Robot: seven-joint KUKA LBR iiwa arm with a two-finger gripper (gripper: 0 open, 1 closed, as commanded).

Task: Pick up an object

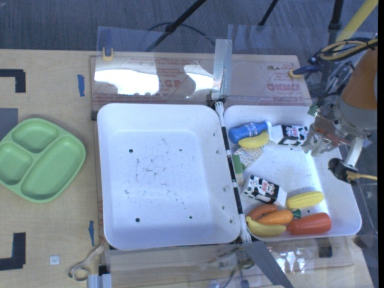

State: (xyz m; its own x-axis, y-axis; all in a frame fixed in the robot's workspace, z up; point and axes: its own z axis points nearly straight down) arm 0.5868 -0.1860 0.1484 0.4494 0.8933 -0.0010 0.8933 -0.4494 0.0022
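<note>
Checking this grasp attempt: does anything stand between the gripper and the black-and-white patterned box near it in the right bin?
Nothing visible does. The gripper hangs just right of the black-and-white patterned box at the right white bin's far end, with bare bin floor below.

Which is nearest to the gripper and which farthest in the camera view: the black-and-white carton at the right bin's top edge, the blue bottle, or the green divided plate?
1. Black-and-white carton, just left of the gripper in the right bin.
2. Blue bottle, further left, near the divider.
3. Green divided plate, on the bench's far left.
</note>
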